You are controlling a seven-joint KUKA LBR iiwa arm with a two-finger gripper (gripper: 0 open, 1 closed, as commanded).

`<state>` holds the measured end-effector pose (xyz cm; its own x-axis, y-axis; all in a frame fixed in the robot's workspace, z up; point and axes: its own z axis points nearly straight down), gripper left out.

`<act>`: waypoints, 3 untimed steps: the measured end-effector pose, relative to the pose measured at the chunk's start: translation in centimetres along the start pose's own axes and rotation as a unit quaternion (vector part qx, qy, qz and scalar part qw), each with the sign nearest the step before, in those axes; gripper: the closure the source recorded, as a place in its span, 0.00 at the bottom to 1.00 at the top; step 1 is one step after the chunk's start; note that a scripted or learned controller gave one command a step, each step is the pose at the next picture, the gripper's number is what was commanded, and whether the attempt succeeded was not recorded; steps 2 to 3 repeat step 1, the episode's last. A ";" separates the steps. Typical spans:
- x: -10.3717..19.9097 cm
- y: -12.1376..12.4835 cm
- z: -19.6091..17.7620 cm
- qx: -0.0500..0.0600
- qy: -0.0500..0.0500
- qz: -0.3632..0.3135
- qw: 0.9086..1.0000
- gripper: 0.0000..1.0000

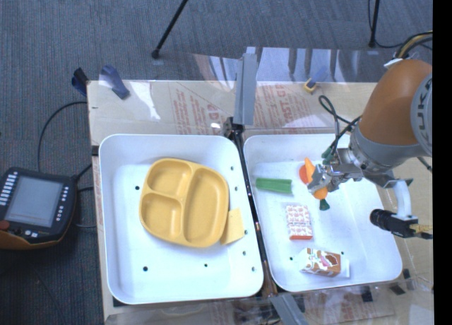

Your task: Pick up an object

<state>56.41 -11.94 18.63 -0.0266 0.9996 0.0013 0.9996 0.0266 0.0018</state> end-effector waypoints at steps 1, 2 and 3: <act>2.3 0.2 -6.7 0.000 -0.001 0.063 0.998 1.00; 2.3 0.2 -6.7 0.000 -0.001 0.063 0.998 1.00; 2.3 0.2 -6.7 0.000 -0.001 0.063 0.998 1.00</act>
